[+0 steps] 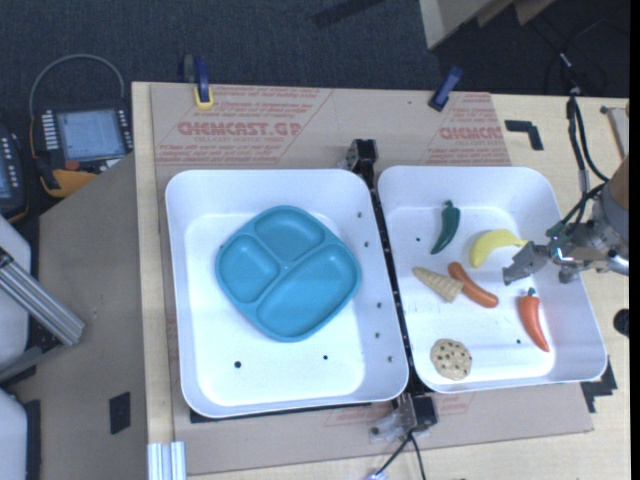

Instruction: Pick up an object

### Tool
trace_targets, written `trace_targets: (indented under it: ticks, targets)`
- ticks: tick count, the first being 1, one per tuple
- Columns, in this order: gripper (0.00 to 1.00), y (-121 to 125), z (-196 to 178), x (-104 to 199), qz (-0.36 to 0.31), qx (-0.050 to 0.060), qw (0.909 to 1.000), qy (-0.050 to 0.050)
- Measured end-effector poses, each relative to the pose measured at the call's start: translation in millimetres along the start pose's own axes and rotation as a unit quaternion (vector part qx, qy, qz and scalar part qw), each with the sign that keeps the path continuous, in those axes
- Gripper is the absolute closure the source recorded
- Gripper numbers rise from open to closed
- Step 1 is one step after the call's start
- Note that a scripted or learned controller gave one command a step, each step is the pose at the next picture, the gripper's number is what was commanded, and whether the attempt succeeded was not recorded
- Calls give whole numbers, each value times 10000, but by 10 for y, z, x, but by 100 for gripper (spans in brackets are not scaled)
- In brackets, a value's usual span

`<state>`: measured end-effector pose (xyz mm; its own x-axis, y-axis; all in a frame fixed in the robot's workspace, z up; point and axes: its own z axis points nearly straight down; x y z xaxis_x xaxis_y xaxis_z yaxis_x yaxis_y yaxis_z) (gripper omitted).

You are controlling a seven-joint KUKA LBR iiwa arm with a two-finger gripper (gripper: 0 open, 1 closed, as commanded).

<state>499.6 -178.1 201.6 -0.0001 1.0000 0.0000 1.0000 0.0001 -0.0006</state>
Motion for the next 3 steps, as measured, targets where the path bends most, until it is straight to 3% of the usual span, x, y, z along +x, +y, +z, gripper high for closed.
trace_targets:
  ticks: [2, 3]
  targets:
    - [0, 23, 1103, 6, 4, 30, 10000, 13]
    - [0, 19, 1176, 10, 2, 15, 10000, 9]
